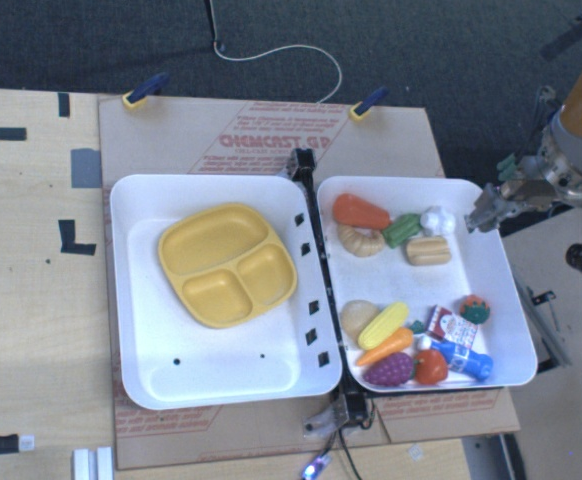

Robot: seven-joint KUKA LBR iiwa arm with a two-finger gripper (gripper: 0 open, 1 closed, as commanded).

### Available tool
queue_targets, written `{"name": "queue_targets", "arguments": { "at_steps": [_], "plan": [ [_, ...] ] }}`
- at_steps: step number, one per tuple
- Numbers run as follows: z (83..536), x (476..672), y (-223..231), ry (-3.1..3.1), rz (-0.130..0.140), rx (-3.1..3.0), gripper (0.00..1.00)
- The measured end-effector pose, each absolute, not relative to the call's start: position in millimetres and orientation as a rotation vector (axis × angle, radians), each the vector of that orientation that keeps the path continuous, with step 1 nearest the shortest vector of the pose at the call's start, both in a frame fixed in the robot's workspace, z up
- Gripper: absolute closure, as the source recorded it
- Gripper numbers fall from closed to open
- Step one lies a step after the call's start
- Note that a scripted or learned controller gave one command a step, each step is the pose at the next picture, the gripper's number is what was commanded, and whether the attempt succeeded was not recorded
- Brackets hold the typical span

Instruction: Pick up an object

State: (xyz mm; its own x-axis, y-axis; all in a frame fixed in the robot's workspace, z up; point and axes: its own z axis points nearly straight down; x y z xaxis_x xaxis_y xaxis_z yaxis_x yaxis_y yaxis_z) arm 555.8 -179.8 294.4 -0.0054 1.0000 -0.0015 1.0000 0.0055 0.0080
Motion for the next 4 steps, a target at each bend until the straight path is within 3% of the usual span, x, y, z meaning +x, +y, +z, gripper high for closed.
{"name": "queue_targets", "arguments": {
  "at_steps": [1, 2, 3, 4],
  "plan": [
    [268.8, 479.9, -96.1, 2.235, -0.004, 2.222, 1.00],
    [372.1, 484.5, -24.7, 2.229, 0.011, 2.207, 1.00],
    [367.9, 483.3, 62.7, 2.233, 0.000, 2.212, 1.00],
    [326.4, 501.9, 13.3, 2.218, -0.008, 2.228, 1.00]
  ]
}}
